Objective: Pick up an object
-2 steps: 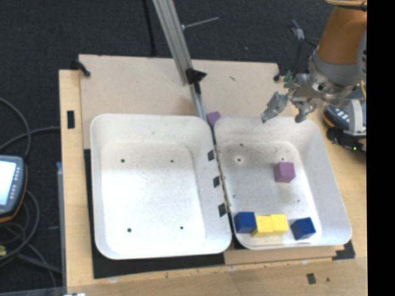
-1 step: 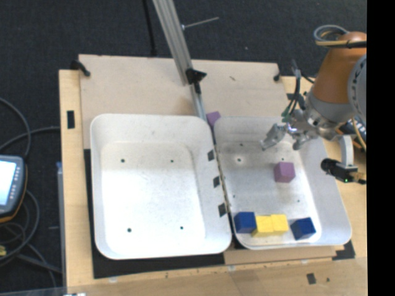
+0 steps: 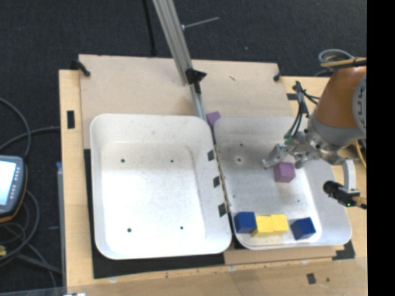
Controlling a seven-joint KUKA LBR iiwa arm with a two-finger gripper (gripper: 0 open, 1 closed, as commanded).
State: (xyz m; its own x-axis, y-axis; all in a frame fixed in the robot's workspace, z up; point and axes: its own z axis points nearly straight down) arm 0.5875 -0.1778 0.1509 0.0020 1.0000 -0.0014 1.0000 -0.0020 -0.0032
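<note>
Small matte purple cube (image 3: 284, 172) in right bin (image 3: 247, 134), no long axis, corner turned toward yellow block (image 3: 271, 224), gripper (image 3: 285, 157) just above, finger state unclear.

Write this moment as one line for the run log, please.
arm: over right bin | claw: at purple block, grasp unconfirmed | front wall: blue block, yellow block, blue block | pick: not confirmed

Left bin (image 3: 154, 184): open floor throughout. Right bin (image 3: 247, 147): a row of blue cube (image 3: 245, 221), yellow block (image 3: 271, 224) and blue cube (image 3: 303, 227) lines the near wall; a purple cube (image 3: 284, 172) sits mid-floor, leaving the far-left floor free. A slanted metal post (image 3: 176, 32) crosses above the bins' far junction.
</note>
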